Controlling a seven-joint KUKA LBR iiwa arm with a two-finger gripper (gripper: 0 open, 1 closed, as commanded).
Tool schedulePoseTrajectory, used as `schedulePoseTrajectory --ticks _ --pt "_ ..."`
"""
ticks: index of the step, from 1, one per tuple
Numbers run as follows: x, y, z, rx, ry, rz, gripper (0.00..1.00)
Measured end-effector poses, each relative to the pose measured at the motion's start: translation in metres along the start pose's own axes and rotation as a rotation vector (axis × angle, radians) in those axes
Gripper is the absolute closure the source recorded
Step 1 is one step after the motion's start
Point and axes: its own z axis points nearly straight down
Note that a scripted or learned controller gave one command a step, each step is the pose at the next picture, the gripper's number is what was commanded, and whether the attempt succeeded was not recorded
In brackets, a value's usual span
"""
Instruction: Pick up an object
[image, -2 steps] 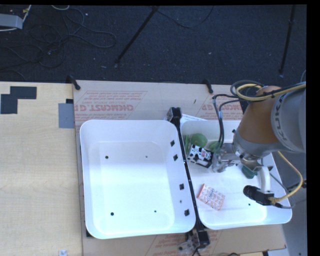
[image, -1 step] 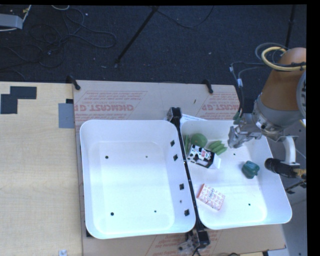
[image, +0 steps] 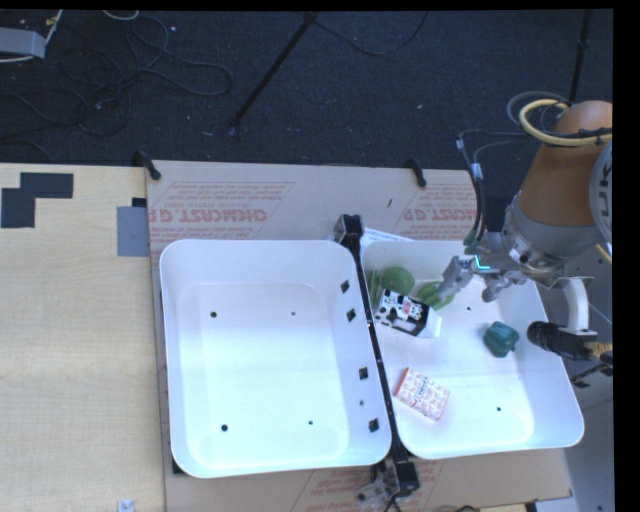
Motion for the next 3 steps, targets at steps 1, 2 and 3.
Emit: schedulePoseTrajectory --ticks 1,2,3 --pt "-0.03 0.047 0.099 0.001 -0.001 0.001 0.0" --pt "-0.064 -0.027 0.097 0.006 0.001 0.007 0.0" --pt "-0.05 0.033 0.135 -0.003 0.0 -0.002 0.0"
